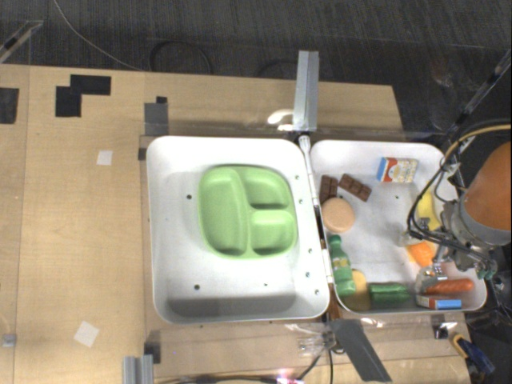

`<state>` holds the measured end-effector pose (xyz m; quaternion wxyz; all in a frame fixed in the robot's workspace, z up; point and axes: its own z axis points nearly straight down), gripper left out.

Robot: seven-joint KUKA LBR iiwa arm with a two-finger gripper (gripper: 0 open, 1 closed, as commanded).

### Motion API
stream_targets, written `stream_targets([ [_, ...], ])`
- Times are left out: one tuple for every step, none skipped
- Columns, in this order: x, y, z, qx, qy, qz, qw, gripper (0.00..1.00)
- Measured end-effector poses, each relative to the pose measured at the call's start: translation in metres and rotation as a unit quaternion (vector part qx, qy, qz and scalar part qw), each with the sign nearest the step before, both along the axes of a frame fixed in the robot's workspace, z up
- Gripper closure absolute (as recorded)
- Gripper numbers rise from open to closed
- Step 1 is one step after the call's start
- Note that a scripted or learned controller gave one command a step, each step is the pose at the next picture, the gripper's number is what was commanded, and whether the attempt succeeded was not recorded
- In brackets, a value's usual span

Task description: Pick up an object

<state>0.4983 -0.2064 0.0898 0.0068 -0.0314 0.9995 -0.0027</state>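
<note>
Reaching in over the right rim, the arm hangs above the lower right corner of the right bin, its orange band uppermost and dark cables looping around the wrist. Its gripper sits low in that corner, close to the bin's near wall and its right wall, so there is little room on either of those sides; whether the jaws are spread or closed cannot be told, since the wrist and cables cover them. Just beneath the jaws, against the near rim, lies a red sausage-shaped toy with a small blue-and-red piece beside it. Just above the jaws is an orange toy, and beyond that a yellow one, partly behind a cable. To the jaws' left along the near wall lie a dark green block, then a yellowish piece and a green bottle lined up along the bin's left wall. Farther away, toward the far left corner, sit a tan round disc and two brown chocolate pieces, with a small carton near the far wall. The middle of this bin's floor, up and to the left of the jaws, is bare white and gives the widest open space. Well to the left, past the ridge where the two rims meet, the left bin holds a green divided tray set near its centre, with white floor all around it. Both bins rest on the wooden bench.
</note>
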Motion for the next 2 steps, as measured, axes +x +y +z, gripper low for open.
stream_targets([
  [0.0004,-0.0003,0.0002,-0.002,-0.003,0.04,0.9992,0.0],
  [0.0007,0.0005,0.0002,-0.0027,-0.003,0.08,0.9968,0.0],
])
